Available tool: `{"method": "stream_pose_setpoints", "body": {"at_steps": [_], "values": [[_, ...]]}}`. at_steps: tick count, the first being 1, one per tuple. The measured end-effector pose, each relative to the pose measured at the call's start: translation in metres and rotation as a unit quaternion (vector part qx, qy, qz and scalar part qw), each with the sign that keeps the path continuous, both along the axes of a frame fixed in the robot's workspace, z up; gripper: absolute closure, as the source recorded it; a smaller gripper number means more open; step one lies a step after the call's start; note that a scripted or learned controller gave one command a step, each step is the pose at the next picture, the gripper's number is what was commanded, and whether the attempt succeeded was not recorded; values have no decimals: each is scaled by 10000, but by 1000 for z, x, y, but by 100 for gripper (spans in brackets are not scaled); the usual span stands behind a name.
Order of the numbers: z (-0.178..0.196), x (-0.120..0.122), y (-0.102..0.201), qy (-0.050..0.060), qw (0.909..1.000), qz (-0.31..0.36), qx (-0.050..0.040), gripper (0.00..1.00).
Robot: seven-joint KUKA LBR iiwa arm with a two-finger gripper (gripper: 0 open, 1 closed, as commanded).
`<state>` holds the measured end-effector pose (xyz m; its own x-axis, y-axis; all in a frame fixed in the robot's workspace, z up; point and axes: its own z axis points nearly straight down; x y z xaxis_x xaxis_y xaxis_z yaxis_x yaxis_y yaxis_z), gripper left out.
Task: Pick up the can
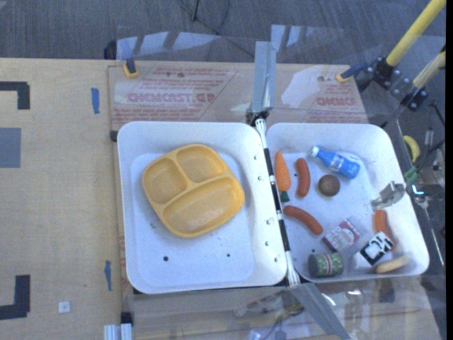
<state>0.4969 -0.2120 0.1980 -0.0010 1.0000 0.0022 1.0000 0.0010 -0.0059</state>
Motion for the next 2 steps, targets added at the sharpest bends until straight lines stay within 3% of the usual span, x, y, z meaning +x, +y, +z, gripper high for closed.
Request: {"method": "stream_pose_setpoints", "body": {"at_steps": [1,2], "values": [[6,1,-1,19,10000,-1,7,100],[56,17,14,2,9823,-1874,-25,100]]}}
